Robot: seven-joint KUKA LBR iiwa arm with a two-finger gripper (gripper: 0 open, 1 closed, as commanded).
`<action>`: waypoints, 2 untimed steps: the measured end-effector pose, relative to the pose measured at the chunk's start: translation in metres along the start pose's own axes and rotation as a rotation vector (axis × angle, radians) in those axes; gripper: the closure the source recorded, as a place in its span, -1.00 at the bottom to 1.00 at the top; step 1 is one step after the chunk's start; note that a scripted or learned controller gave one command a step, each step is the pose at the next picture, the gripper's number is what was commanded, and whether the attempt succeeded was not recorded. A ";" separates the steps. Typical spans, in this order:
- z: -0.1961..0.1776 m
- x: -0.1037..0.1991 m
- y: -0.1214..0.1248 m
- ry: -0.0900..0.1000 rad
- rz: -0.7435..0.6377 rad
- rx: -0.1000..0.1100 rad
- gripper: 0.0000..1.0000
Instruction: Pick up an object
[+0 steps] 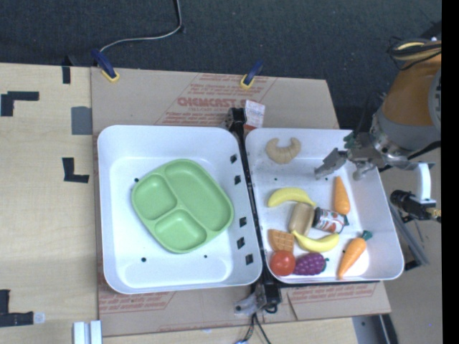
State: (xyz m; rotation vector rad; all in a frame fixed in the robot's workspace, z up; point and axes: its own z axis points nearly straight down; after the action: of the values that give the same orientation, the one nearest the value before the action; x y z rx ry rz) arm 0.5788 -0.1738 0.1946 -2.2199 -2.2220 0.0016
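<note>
So the gripper (pixel 343 162) is hanging over the right bin (pixel 379 260), up around its 2 o'clock corner, fingers spread wide with nothing between them. Closest grab is the carrot (pixel 341 196) just below it at about 6 o'clock; the croissant (pixel 283 149) sits off at 9. My worry: the pile near the bin's 6 o'clock, bananas (pixel 290 196), bottle (pixel 328 221) and grapes (pixel 309 264), is packed tight, so a drop there probably pinches two things or skids off.

two bins side by side on counter (pixel 43 192), divided tray (pixel 182 204) in left bin (pixel 115 149), toy food in right bin (pixel 380 235), croissant (pixel 283 149) at back, bananas (pixel 290 196) middle, tomato (pixel 282 263) and grapes (pixel 310 264) at front, claw (pixel 343 162) above back right
</note>
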 end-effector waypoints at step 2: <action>0.092 -0.044 -0.001 0.002 -0.001 0.000 1.00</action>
State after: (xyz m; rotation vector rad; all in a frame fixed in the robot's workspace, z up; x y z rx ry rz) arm 0.5773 -0.2180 0.1024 -2.2178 -2.2219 0.0000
